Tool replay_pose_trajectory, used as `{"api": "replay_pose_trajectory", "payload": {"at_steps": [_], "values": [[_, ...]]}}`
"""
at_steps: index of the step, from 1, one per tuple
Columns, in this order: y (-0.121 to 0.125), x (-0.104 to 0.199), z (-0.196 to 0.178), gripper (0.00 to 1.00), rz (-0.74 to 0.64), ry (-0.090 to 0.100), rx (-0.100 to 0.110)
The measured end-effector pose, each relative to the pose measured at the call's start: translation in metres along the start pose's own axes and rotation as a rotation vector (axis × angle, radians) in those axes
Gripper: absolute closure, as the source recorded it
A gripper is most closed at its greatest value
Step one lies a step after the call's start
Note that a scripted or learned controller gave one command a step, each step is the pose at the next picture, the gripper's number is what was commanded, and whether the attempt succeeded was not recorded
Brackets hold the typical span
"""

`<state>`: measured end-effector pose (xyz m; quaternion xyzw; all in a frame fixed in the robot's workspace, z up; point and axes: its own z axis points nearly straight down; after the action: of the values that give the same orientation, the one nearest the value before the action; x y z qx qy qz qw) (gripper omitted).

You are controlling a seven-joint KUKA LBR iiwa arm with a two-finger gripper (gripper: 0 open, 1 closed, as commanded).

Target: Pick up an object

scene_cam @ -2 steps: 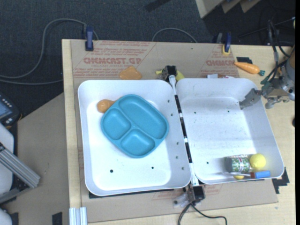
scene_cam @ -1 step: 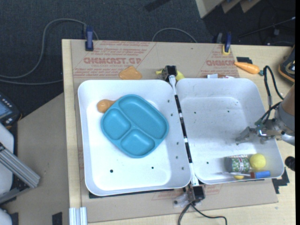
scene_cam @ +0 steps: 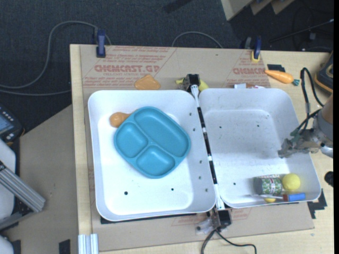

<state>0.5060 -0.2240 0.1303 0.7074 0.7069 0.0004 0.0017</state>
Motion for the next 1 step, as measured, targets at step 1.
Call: {"api": "replay_pose_trajectory", "payload": {"at_steps": [1], "values": [[0.0753,0.0266,-0.0559,1.0,-0.008,-0.001,-0.009]]}}
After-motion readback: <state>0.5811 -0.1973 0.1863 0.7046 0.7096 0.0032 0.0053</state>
